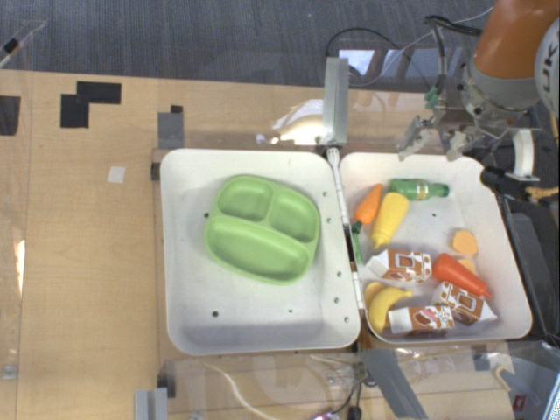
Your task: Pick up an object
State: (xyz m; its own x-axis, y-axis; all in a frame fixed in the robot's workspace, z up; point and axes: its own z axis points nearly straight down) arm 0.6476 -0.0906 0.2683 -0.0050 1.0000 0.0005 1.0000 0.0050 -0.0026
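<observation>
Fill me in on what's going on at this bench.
A robot arm reaches in from the right, its gripper open above the far edge of the right bin, holding nothing. That bin holds toy food: a green bottle, carrot, banana and small cartons. The left bin holds a green divided plate. Nothing has been picked up yet.

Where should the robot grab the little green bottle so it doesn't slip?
Probably across the middle of the green bottle, coming straight down. It lies on its side near the right bin's far wall, its long sides free for fingers.
</observation>
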